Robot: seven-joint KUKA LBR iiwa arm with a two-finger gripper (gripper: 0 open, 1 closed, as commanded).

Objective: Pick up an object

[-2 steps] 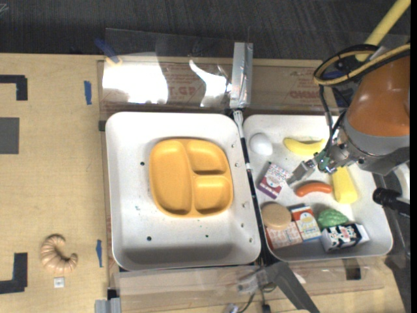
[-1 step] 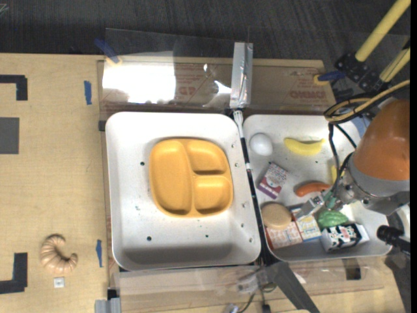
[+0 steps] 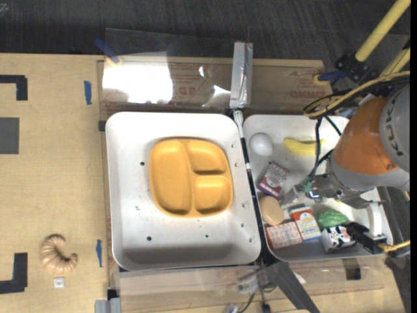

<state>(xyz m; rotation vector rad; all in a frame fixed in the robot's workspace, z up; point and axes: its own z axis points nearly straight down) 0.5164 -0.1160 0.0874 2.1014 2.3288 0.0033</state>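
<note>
The right bin (image 3: 374, 256) holds several small items: a white ball (image 3: 260, 144), a yellow banana (image 3: 301, 147), a purple packet (image 3: 273, 179), a tan bread roll (image 3: 272, 210), a red and white carton (image 3: 306, 223), a green item (image 3: 332, 216) and a black and white item (image 3: 340, 238). The grey arm with its orange band (image 3: 365, 145) reaches in from the right. My gripper (image 3: 311, 189) hangs low over the middle of this bin, between the purple packet and the carton. The wrist hides its tips.
The left bin (image 3: 124, 175) holds a yellow divided plate (image 3: 190, 177). A tan curled pastry-like object (image 3: 58, 253) lies on the bench outside the bins at lower left. A clear plastic sheet (image 3: 169, 77) stands behind the bins. Yellow and black cables (image 3: 352, 90) trail at upper right.
</note>
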